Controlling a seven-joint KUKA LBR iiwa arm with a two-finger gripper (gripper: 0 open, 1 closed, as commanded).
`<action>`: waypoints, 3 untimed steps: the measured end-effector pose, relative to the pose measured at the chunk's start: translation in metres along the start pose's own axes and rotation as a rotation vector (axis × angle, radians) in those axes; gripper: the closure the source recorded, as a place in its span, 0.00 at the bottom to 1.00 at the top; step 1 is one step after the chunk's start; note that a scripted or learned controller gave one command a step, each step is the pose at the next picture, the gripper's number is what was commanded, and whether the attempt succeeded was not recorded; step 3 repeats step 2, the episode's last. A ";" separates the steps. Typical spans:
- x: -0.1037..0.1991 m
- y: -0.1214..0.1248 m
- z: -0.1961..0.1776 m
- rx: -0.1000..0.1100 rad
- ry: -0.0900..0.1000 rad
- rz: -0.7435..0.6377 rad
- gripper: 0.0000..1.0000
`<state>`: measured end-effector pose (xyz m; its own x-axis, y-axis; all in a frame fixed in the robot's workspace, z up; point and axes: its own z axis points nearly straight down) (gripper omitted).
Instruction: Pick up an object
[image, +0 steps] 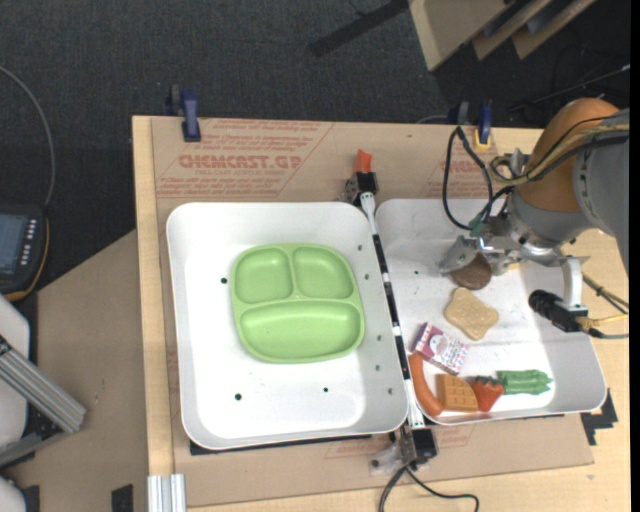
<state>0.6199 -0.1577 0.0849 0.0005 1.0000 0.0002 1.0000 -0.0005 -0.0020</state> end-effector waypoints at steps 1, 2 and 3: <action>0.000 0.001 -0.011 -0.004 -0.002 -0.001 1.00; 0.103 0.027 -0.107 -0.015 0.003 -0.012 1.00; 0.103 0.027 -0.107 -0.015 0.003 -0.012 1.00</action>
